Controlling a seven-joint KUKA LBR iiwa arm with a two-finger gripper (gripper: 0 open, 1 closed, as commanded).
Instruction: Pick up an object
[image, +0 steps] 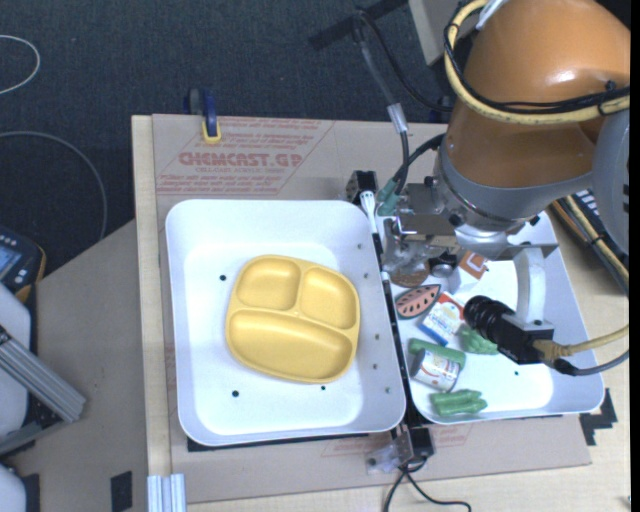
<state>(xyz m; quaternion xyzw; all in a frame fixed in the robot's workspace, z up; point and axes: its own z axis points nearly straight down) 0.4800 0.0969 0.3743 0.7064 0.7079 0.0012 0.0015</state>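
Arm (540, 90) comes in from the right and hangs over the right bin (565, 385), near its back-left corner. Gripper (408, 242) sits low beside the wall btwn the two bins, mostly hidden under the wrist. Can't tell if the jaws are open or closed, or whether they have hold of anything.

Pickable stuff is all in the right bin, clustered in the left half, in front of the gripper:
- watermelon-slice toy (417, 299), closest to the gripper, just in front of it
- small blue & white packet (441, 322) right next to the slice
- green piece (478, 343) beside the packet, partly covered
- small can w/ green top (436, 367) lying on its side
- green pea pod (458, 403) at the front edge of the bin
- orange-red bit (472, 265) further back, right by the wrist
- white curved piece (530, 287) off to the right, apart from the rest

Left bin (190, 300) holds a yellow divided plate (294, 318), roughly centre, flat, 3 compartments facing up. Both bins rest on a cardboard sheet (250, 150).
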